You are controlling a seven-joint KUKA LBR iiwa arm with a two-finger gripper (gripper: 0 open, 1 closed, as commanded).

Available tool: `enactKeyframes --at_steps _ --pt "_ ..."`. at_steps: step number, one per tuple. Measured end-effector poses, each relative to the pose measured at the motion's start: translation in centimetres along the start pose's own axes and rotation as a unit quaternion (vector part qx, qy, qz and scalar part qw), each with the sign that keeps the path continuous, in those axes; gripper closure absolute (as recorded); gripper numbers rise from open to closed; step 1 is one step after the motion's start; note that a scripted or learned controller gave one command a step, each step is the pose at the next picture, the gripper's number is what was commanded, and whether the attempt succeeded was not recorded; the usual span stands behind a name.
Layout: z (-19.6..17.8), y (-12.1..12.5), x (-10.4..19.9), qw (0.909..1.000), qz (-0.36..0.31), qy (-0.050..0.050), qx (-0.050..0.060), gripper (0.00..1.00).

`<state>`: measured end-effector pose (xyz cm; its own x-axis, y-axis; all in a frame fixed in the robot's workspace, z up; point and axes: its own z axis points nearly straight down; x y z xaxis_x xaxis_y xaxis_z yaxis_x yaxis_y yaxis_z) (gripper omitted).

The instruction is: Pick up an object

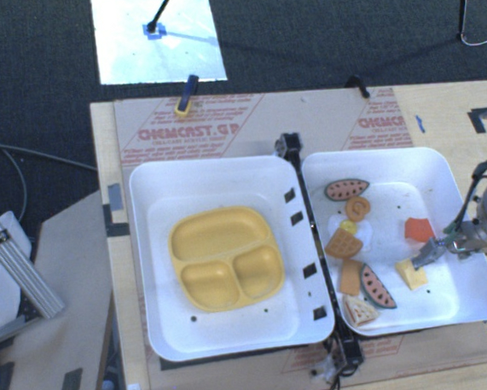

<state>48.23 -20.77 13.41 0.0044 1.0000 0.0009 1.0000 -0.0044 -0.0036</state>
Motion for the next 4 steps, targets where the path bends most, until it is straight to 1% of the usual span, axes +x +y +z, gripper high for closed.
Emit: enactKeyframes --at_steps 1,2,3,4 --pt "5.0 9.3 3.2 1.0000 -0.007 -0.001 -0.006 0.00" --pt "4.6 19.1 0.3 1.0000 -0.005 0.000 -0.003 0.00" --pt "-1.4 10.8 0.1 1.0000 -0.001 0.000 -0.001 0.00" --pt "-1.2 -0.1 4.7 1.0000 -0.002 0.002 0.002 0.00"
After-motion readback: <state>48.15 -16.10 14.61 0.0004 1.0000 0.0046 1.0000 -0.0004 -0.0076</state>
